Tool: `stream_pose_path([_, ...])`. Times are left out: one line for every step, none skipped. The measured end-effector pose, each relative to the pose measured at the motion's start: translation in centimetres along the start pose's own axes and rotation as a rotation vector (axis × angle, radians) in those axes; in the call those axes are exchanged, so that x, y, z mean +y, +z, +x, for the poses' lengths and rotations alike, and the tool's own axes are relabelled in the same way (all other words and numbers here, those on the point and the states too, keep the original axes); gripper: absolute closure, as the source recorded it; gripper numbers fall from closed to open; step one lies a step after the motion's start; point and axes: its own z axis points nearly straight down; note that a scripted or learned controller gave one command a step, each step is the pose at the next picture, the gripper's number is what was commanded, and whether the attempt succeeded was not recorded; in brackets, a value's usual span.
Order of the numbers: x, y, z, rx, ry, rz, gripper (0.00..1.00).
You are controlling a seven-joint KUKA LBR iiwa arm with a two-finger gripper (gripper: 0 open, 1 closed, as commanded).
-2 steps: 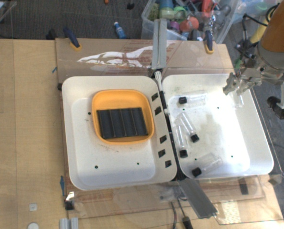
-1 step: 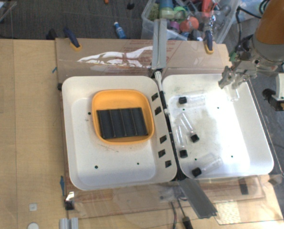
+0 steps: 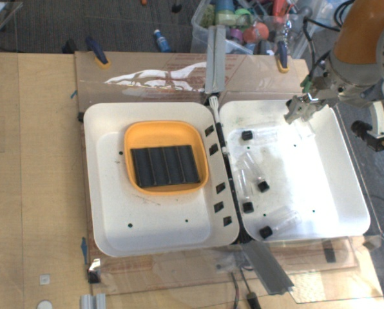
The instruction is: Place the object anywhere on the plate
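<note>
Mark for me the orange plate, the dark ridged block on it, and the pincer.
orange plate (image 3: 135, 134): camera view, bare upper-left rim.
dark ridged block (image 3: 165, 165): camera view, middle of its top face.
pincer (image 3: 299, 111): camera view, tip end over the right bin's upper part.

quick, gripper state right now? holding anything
gripper: cannot be told; it sits over the far corner of the right bin, too blurred to judge, and no object can be made out in it.
</note>
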Motion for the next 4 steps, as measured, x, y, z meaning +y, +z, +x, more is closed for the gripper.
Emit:
stream_pose_path([0.2, -2.3, 1.8, -0.003, -0.054, -0.005, 1.00])
stream_pose_path([0.6, -0.1, 3.5, 0.000, -0.280, 0.000, 1.00])
stream_pose_path([1.0, -2.7, 5.6, -0.004, -0.490, -0.006, 1.00])
stream_pose_path([0.6, -5.4, 6.0, -0.005, -0.705, -0.007, 1.00])
